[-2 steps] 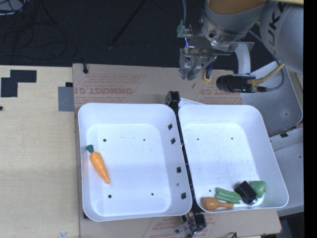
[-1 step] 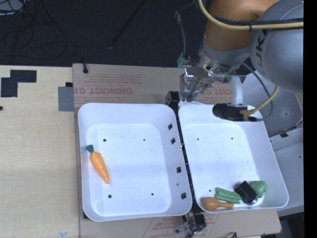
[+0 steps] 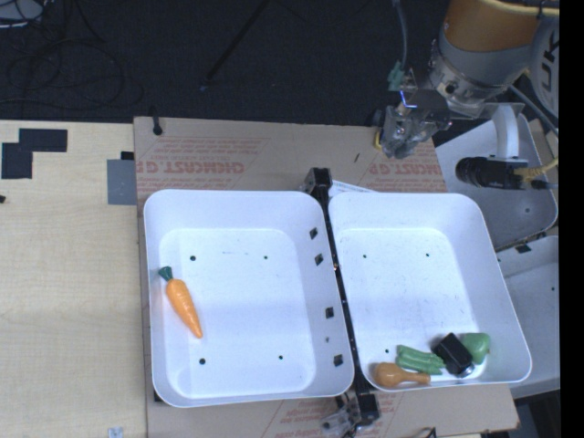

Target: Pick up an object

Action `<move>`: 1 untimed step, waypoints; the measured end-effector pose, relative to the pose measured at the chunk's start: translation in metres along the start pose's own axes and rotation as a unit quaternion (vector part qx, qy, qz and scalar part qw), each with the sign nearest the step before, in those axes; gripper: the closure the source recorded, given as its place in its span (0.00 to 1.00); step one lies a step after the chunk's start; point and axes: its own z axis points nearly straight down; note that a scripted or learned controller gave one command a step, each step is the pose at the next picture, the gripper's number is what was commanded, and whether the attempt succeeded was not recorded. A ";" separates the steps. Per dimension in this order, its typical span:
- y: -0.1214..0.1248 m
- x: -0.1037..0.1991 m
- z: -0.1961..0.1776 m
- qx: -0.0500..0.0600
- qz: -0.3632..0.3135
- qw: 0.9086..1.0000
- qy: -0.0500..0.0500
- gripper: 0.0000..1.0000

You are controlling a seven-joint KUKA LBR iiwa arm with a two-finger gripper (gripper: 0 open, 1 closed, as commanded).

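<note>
Arm reached in from right; gripper (image 3: 399,141) hung above worktop (image 3: 73,272), beyond far edge of right bin (image 3: 497,254), not over any object. Jaws: could not tell if apart or together. Left bin (image 3: 151,245) held toy carrot (image 3: 182,305) near its left wall. In near right corner of right bin lay together: orange pear-shaped toy (image 3: 400,375), green bean pods (image 3: 420,359), black block (image 3: 453,353), green piece (image 3: 476,343).
</note>
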 end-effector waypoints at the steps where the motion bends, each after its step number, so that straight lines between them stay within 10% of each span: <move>1: -0.002 -0.047 0.094 0.007 0.000 1.000 0.001 1.00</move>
